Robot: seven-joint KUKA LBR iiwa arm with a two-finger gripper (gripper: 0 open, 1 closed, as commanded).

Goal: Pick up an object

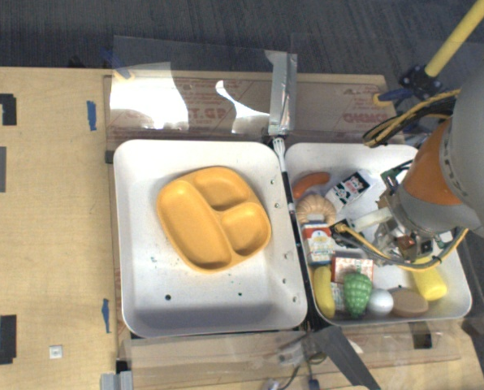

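Observation:
The right bin [461,299] holds a heap of small things: an orange-red piece [310,183], a black-and-white packet [348,187], a tan bun [315,210], a red-and-white carton [317,243], a green bumpy toy [357,292], a white ball [381,301], a brown lump [410,302] and a yellow piece [430,283]. My gripper [395,240] hangs low over the right half of this bin, among cables, just above the heap. The wrist and wires hide what lies directly beneath it.
The left bin [144,291] carries a yellow divided plate [213,216] near its middle. A clear plastic sheet [193,96] and cardboard stand behind both bins. A yellow banana [324,293] lies at the right bin's front left.

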